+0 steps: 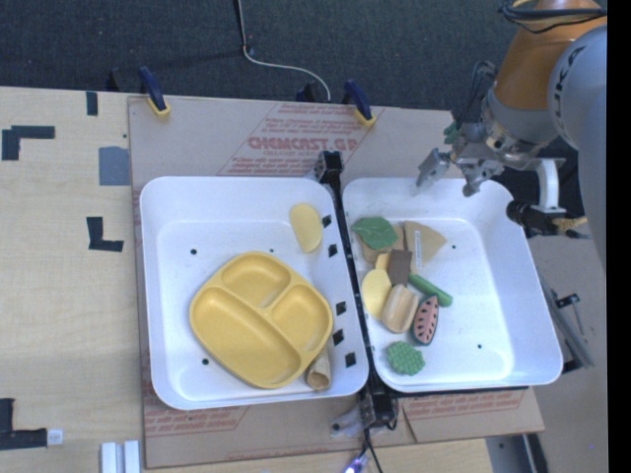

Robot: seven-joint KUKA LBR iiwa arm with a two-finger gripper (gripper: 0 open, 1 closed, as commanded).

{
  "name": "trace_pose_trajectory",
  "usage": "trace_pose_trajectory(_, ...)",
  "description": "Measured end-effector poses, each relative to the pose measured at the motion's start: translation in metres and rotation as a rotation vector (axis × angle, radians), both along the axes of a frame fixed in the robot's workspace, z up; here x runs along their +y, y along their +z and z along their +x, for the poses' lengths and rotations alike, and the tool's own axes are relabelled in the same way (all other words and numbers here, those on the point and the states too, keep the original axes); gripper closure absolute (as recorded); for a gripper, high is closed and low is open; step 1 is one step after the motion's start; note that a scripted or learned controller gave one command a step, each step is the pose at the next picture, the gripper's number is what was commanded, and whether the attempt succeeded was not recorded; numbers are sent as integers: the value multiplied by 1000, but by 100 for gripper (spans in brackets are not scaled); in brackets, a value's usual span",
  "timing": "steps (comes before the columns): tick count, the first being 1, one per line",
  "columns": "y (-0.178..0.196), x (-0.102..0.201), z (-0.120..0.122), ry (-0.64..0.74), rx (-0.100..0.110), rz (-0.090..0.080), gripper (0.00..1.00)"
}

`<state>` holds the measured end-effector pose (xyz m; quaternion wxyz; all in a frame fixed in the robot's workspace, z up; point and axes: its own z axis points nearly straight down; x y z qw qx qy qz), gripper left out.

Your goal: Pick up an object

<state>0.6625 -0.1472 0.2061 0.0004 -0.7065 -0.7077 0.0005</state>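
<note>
My gripper [449, 176] hangs open above the far rim of the right bin [513, 294], its two fingers spread with nothing between them. Below and to its left lies a heap of toy food: a green leaf [375, 232], a tan wedge [422, 239], a brown piece [398, 264], a yellow lemon-like piece [376, 290], a bread-coloured piece [399, 307], a green pod [431, 290], a watermelon slice [425, 320] and a green round piece [404, 359]. All of them rest on the bin floor, apart from the gripper.
The left bin [168, 264] holds a yellow divided plate [260, 318], a pale yellow chip-like piece [307, 227] and a tan roll [319, 372] at the plate's near corner. Black clips run along the wall between the bins. The right bin's right half is bare floor.
</note>
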Motion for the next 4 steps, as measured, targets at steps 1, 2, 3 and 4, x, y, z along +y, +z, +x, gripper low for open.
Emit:
trace_pose_trajectory(1,-106,-13,-82,-5,15,3,0)
trace_pose_trajectory(2,-119,-10,-131,-5,-9,0,0)
trace_pose_trajectory(3,-120,11,-60,4,-5,-1,0)
trace_pose_trajectory(4,-120,9,-88,-1,-5,-2,0)
